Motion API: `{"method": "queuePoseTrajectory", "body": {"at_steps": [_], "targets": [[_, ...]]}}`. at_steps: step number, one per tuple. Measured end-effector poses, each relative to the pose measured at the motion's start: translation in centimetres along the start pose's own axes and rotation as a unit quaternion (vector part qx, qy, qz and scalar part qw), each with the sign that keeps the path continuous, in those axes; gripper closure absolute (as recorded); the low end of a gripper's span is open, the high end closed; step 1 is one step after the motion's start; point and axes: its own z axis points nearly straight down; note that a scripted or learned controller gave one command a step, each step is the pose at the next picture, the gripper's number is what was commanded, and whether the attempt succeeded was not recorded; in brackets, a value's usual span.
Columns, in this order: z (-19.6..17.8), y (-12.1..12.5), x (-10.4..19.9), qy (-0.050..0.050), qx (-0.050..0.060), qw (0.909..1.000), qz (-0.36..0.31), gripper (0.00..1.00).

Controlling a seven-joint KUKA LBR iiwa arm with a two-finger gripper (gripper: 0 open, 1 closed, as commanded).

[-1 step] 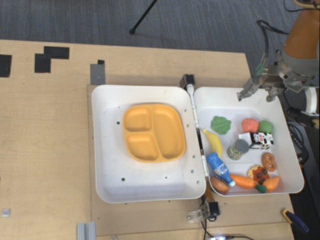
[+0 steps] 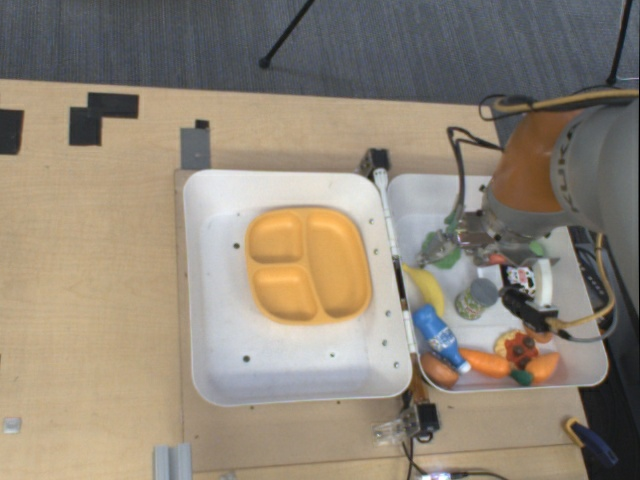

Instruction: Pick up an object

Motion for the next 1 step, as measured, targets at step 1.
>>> {"method": "queuePoseTrajectory", "body": {"at_steps": [1], "targets": [[0.13, 3.81, -6.44, 0.000, 0.001, 0.9992, -0.040, 0.00]]}}
